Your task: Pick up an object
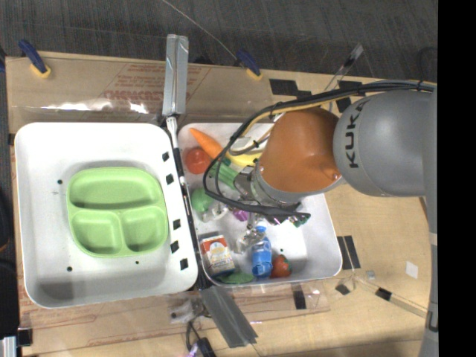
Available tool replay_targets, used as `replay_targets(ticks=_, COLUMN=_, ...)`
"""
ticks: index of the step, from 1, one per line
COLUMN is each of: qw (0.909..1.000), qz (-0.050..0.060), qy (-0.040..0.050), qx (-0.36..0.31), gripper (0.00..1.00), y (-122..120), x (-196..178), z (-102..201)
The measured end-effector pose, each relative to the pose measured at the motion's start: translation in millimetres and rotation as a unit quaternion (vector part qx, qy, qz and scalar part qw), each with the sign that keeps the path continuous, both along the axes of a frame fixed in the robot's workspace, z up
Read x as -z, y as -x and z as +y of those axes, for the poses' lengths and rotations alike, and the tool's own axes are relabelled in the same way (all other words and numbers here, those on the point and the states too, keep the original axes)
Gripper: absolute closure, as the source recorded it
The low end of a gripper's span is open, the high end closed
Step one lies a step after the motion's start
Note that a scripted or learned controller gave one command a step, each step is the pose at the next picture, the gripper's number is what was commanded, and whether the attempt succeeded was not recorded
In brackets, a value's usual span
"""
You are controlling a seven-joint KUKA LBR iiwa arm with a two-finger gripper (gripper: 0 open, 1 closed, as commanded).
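Arm lowered into the right bin, reaching for a pick.

The arm [349, 147] hangs over the right bin [331, 255], its wrist hiding the gripper, so I cannot tell the claw's state. Candidates lie below: blue bottle [260, 257], carrot [206, 141], small carton [217, 253]. The left bin [37, 199] holds 1 green tray [117, 211]. Next: close on 1 item and lift.
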State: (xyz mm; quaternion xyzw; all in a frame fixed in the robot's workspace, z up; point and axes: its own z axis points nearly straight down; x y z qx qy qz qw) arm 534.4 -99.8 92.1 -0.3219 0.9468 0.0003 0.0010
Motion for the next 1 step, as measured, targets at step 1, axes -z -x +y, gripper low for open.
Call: replay_targets(ticks=1, qw=1.0, qz=0.0, qy=0.0, qx=0.0, gripper=0.0, y=0.1, x=0.0, z=-0.1)
